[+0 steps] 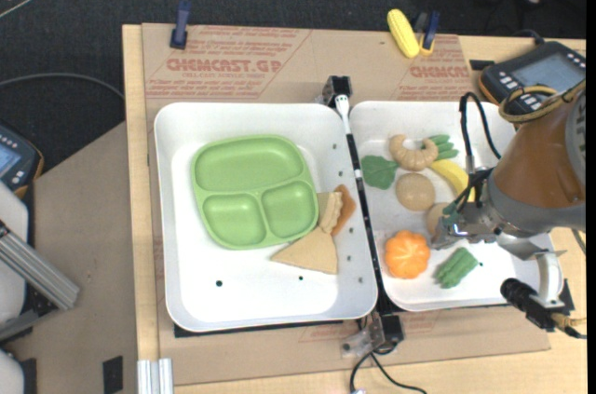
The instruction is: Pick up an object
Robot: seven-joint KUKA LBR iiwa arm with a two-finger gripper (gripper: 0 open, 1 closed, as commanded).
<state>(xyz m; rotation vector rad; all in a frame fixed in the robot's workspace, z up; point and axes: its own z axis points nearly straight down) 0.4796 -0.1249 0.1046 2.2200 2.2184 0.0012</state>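
Note:
The right bin (410, 294) holds several toy foods: an orange mandarin (407, 254), a green pod-like piece (456, 267), a tan round potato (415, 192), a yellow banana (451, 175), a beige shrimp (411, 153) and a green leaf (378, 171). My gripper (453, 227) hangs low over this bin, between the potato and the green pod, just right of the mandarin. The bulky wrist hides most of its fingers, and I see nothing held.
The left bin (186, 290) holds a green divided tray (253, 190), a tan wedge (310, 252) and a sandwich slice (335, 210). A yellow clamp (402, 33) and a blue clamp (180, 25) sit at the bench's far edge. Cables trail near my arm.

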